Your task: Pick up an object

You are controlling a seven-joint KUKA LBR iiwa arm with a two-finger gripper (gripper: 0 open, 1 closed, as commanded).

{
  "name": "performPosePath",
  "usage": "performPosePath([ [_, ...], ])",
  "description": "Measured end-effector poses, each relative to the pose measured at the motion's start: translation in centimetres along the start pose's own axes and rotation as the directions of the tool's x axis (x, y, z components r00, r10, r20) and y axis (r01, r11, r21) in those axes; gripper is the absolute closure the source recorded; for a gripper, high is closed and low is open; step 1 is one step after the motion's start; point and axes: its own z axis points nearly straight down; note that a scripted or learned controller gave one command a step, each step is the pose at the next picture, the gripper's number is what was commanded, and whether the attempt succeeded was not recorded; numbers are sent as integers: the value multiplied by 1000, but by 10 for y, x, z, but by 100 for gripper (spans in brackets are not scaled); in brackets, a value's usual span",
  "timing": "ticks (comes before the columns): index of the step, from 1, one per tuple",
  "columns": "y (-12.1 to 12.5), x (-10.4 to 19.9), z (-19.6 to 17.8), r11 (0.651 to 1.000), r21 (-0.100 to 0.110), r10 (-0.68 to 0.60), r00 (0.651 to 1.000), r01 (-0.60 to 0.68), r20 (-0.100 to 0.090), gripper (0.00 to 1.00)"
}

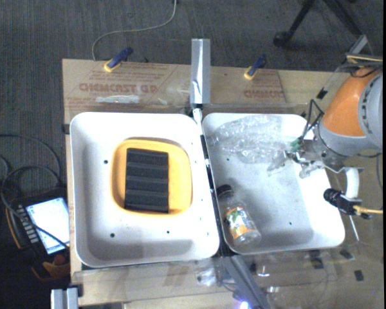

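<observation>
In the left bin (90, 237) lies a yellow pad with a black ribbed top (148, 179), flat and near the middle. The right bin (321, 234) holds a crumpled clear plastic wrap (254, 137) in its far half and a small clear bottle with a black cap and orange label (238, 221) near its front left corner. My gripper (300, 153) reaches in over the right bin's right rim, low and close to the right fringe of the plastic wrap. The grey arm with its orange band (347, 118) stands behind it.
A metal divider post (200, 69) rises at the back between the bins. Two clamps (119, 58) (255, 66) hold the wooden board behind. A tablet and cables (45, 221) lie on the floor at the left.
</observation>
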Motion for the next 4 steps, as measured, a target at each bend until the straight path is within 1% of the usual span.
performPosePath([
  [1, -12, 5, -130, 997, -2, 83, 997, -83, 4, 0],
  [2, -82, 90, -103, 960, 2, 279, 960, -279, 0, 0],
  [3, -93, 102, 15, 988, -24, 153, 988, -153, 5, 0],
  [4, -46, 68, -67, 1000, -1, 16, 1000, -16, 3, 0],
])
